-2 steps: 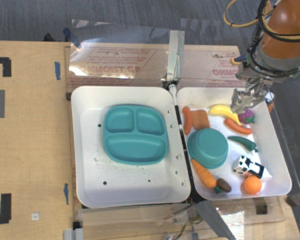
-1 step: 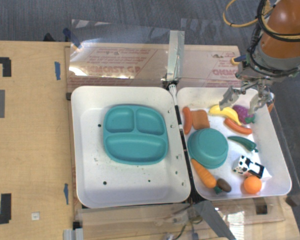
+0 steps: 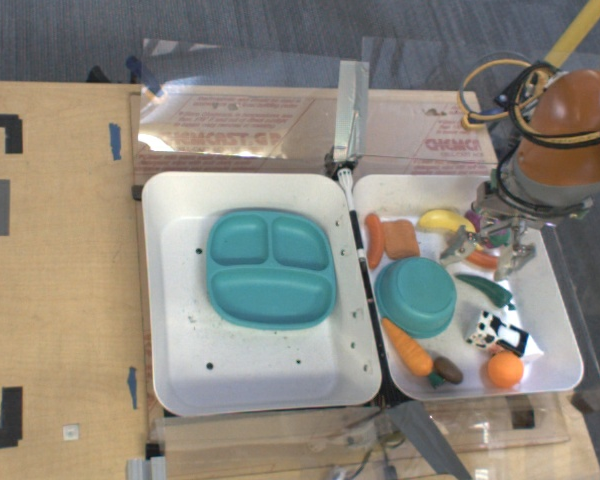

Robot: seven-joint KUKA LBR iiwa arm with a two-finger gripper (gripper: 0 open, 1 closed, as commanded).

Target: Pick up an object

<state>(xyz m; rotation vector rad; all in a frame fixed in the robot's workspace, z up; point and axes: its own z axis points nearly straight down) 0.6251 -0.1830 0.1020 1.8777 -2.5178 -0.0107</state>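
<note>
- Hanging over the far right part of the right-hand shallow white bin (image 3: 565, 353), the end effector (image 3: 498, 240) points down from the grey arm with the orange band (image 3: 570, 118); its metal fingers stand apart, and nothing is visibly clamped between them.
- Just under and beside the fingers lies a small orange-red toy piece (image 3: 483, 260), partly hidden; this looks like the likeliest target. I judge it light, stiff plastic and smooth, so it could slip; grip across its narrow width.
- Just left lies a yellow toy banana (image 3: 440, 220); nearer lies a dark green toy pepper (image 3: 487, 289).
- Further left: a round teal plastic bowl (image 3: 416, 295), a reddish toy sausage (image 3: 374, 240) and a salmon block (image 3: 400, 239).
- Near edge: an orange toy carrot (image 3: 408, 350), a brown piece (image 3: 446, 371), a black-and-white toy (image 3: 494, 330) and an orange ball (image 3: 504, 369).
- The left-hand white bin (image 3: 170, 368) on the worktop holds a teal divided plastic plate (image 3: 271, 268).
</note>
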